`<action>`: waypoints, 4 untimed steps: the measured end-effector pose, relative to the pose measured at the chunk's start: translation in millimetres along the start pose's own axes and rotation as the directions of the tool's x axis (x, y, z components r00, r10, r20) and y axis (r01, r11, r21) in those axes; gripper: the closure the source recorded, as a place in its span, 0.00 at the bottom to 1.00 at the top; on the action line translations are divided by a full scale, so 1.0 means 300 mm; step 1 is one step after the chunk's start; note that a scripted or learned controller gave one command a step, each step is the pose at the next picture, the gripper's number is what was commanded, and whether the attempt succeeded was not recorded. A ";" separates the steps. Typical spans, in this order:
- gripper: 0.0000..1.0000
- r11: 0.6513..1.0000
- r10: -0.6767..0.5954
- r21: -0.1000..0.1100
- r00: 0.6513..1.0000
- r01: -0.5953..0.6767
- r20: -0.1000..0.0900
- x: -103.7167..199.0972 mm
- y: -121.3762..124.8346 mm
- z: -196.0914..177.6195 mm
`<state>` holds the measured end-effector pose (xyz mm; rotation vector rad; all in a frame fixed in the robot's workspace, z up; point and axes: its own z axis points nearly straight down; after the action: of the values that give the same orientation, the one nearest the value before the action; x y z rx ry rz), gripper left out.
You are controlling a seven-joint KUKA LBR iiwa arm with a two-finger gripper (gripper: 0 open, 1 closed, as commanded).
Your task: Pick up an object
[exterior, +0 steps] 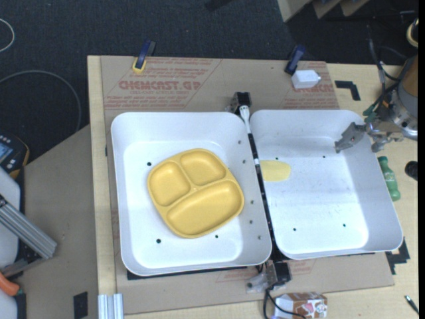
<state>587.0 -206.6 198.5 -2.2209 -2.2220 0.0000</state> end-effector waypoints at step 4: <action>1.00 1.000 -0.003 0.007 1.000 0.003 -0.001 0.695 -0.360 -0.621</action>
<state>478.8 2.0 384.7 -2.2142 -2.2214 0.0068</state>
